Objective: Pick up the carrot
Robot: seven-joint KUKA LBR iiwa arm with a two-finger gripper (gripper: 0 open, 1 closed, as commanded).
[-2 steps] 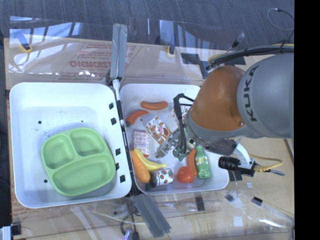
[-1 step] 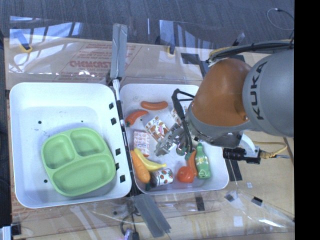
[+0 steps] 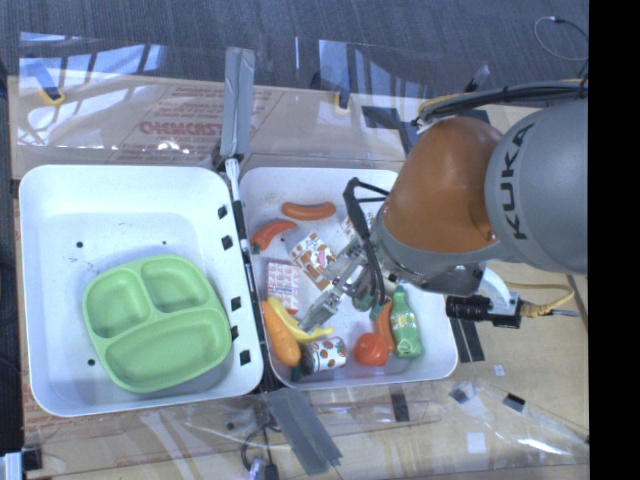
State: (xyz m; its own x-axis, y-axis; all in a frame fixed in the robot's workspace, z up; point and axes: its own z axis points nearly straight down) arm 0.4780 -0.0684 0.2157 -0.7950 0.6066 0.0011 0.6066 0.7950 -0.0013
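The gripper [image 3: 318, 313] hung low in the right bin [image 3: 262, 183]; whether it gripped anything, I could not tell. The carrot [image 3: 283, 342] lay just at its seven o'clock.

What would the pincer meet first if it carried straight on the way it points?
Probably the banana, just ahead of the pincer toward the lower left; the carrot lies right beyond it. Depth is unclear from this view.

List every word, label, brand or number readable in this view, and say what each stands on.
"KUKA", in dark letters running up the grey arm.
Red lettering on the brown cardboard sheet behind the bins: too blurred to read for certain.
Print on the small packets in the right bin: too small to read.
Label on the green bottle: too small to read.
Label on the can: too small to read.
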